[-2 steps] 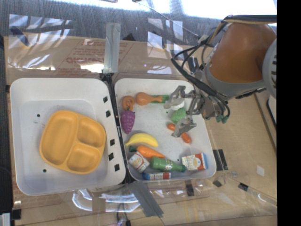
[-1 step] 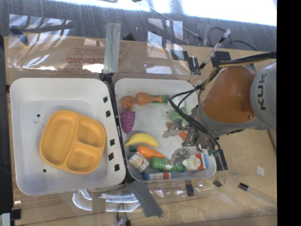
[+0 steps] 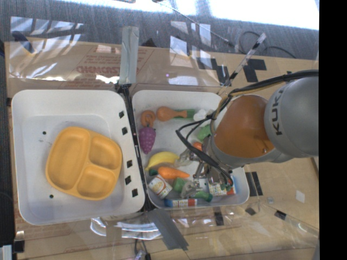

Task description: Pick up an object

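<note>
I need to pick up one toy, and the toys are all in the right bin (image 3: 142,99). The ones closest to my gripper (image 3: 201,179) sit at the bin's 6 o'clock side: a carrot (image 3: 173,173), a small can (image 3: 158,186) and a flat box (image 3: 183,202) with red and blue on it. They lie in a tight heap, touching each other. A yellow banana (image 3: 161,158) lies just above the carrot, at about 8 o'clock in the bin. A purple bunch of grapes (image 3: 147,138) is at 9 o'clock, close to the wall. Up at 11 o'clock I see an orange gourd-shaped toy (image 3: 169,113) with a green end and a small brown thing (image 3: 147,117) beside it.

My gripper is down low over the heap, with the big grey and orange arm (image 3: 255,126) above it at 3 o'clock. Wires and metal bits hide the claw, so I cannot tell if it is apart or squeezed, or if any toy sits in it.

I think I am at the reaching and grabbing step. Next, I guess the claw must close on just one toy, not two, and then lift straight up. The heap is crowded, so a toy could slip out.

The left bin (image 3: 27,145) holds a yellow tray (image 3: 84,163) with three parts.
</note>
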Tool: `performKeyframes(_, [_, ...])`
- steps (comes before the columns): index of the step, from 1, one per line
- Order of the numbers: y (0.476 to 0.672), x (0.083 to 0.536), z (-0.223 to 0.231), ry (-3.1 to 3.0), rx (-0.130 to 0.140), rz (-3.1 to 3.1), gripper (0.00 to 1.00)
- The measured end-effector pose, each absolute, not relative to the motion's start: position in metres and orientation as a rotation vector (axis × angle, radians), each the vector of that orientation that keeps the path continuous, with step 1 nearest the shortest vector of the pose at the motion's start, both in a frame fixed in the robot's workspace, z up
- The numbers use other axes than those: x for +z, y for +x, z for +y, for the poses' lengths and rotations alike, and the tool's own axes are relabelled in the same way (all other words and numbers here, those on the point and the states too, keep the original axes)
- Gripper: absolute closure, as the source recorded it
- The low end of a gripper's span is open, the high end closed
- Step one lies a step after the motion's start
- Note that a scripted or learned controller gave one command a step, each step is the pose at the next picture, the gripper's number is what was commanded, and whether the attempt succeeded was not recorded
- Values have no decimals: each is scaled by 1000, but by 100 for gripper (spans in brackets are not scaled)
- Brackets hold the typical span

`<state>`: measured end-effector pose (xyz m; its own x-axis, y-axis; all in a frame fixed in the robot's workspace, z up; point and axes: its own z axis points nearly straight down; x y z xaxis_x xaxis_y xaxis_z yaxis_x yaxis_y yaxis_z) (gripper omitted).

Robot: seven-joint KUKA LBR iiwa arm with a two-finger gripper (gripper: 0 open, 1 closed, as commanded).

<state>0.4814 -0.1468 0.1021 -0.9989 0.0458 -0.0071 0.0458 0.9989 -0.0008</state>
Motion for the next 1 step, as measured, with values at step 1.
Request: performKeyframes(1, [582, 167, -195, 205, -4, 3129, 0])
